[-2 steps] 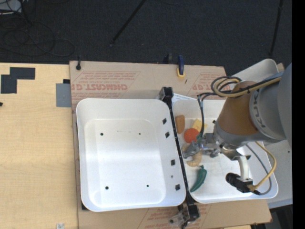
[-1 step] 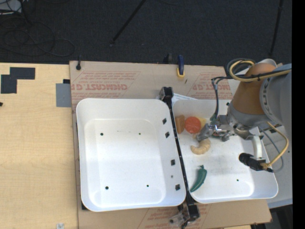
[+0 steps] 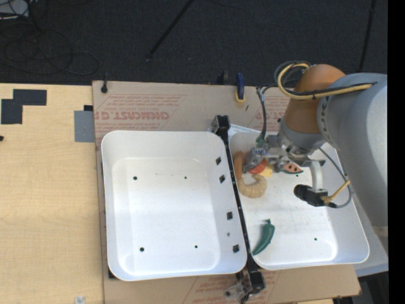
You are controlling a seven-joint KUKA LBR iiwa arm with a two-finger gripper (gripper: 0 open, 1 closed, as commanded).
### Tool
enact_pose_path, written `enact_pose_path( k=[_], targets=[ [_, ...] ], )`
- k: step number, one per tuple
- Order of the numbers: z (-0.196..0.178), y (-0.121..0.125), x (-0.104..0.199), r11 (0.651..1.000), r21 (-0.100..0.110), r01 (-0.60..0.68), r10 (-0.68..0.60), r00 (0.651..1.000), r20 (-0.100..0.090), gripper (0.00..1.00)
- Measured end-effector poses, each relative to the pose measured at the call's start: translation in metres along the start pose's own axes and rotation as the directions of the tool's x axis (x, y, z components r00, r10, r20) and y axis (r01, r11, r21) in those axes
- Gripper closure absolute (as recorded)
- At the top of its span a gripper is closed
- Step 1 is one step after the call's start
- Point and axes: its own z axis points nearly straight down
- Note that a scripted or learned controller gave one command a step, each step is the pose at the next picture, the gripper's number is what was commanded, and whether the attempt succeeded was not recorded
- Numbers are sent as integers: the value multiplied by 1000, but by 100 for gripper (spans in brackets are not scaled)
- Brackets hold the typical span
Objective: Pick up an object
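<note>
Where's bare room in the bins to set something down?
The left bin floor is bare wall to wall. In the right bin, the near floor right of the green object is free. Crowded: its far-left corner, where the gripper hangs over the tan ring.

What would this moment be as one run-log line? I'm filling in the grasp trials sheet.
arm: over right bin | gripper: low at object pile | grasp: unconfirmed | green object: loose, bin front | left bin: untouched

Ring (image 3: 252, 185), pepper (image 3: 264, 236) in right bin (image 3: 329, 249); left bin (image 3: 120, 170) beside.
</note>
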Motion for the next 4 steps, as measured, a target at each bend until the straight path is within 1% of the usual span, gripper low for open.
enact_pose_path(
  k=[1,2,3,4],
  targets=[
    [-10,-2,-2,1000,7,-3,3,1000,-2,100],
    [-9,-2,-2,1000,7,-3,3,1000,-1,0],
    [-8,-1,8,1000,2,-11,11,1000,21,0],
    [-8,-1,8,1000,2,-11,11,1000,20,0]
  ],
)
